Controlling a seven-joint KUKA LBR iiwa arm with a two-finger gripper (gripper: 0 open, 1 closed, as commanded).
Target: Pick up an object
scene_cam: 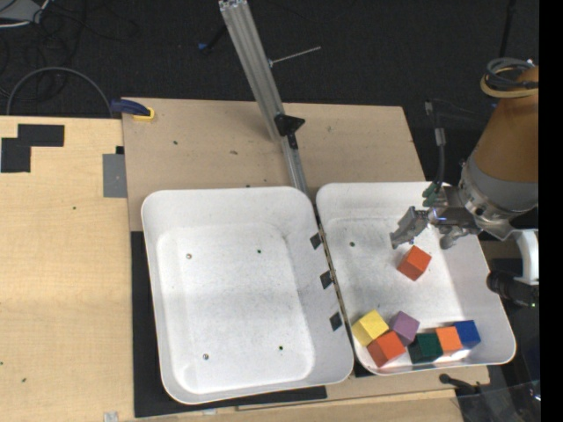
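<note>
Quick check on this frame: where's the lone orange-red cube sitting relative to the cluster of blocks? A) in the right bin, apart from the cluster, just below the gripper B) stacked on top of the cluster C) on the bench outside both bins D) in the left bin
A: the orange-red cube lies on the floor of the right bin, just below the gripper, well clear of the cluster of blocks along that bin's near edge.

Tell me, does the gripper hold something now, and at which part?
It cannot be told. The gripper is in the right bin, directly above an orange-red cube that sits tilted, but the view does not show the cube between its jaws.
</note>
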